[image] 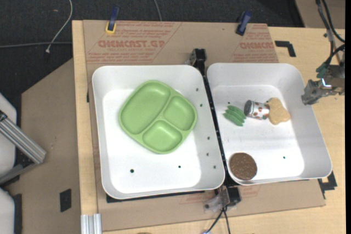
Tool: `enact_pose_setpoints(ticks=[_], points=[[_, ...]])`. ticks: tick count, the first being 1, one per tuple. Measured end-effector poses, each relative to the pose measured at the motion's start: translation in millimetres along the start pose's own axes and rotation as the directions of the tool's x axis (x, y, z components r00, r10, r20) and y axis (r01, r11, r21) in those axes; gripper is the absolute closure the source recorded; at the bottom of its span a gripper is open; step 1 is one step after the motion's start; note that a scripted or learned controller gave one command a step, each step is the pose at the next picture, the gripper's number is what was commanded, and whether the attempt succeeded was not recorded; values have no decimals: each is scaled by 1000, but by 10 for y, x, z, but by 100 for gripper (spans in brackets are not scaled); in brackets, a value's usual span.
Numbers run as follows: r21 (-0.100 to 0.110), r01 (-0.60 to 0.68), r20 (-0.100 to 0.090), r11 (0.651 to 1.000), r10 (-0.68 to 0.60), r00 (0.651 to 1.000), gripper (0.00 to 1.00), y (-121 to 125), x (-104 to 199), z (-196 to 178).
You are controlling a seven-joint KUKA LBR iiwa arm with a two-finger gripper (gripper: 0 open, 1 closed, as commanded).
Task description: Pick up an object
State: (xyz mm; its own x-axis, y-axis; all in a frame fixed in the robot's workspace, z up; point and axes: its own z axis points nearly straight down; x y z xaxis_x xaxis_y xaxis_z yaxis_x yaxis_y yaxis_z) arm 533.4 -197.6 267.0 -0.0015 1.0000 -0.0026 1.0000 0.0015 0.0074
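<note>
Item 1, small can [256,110]: lies on its side near the middle of the right bin [307,134], white-and-red label, grey end facing 9 o'clock. You should find it stiff, light and prone to rolling; take it across the round body, jaws at 12 and 6 o'clock.

Item 2, tan bread-like piece [278,112]: touching the can at its 3 o'clock side. Probably a soft or foam toy, though the view is too coarse to be sure. It crowds the can, so approach from above.

Item 3, green leafy piece [235,115]: just beside the can at 9 o'clock, flat, thin, likely hard to pinch.

Item 4, brown round disc [242,166]: at the right bin's 7 o'clock corner, well apart from the cluster; low profile, close to the wall.

Item 5, green divided plate [158,116]: centre of the left bin [109,156], three compartments, broad and rigid.

Item 6, gripper [317,90]: at 3 o'clock, over the right bin's rim, clear of every item; you cannot tell whether it is spread or pressed together, and nothing is visibly in it
</note>
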Motion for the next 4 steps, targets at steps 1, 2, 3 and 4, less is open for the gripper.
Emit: enact_pose_setpoints(ticks=[1,2,3,4], points=[[9,3,-5,1000,-3,1000,100,69,426,91],[9,5,-6,1000,-5,1000,100,75,947,60],[6,6,-5,1000,-6,1000,100,194,1496,23],[12,5,-6,1000,-5,1000,100,268,2035,219]])
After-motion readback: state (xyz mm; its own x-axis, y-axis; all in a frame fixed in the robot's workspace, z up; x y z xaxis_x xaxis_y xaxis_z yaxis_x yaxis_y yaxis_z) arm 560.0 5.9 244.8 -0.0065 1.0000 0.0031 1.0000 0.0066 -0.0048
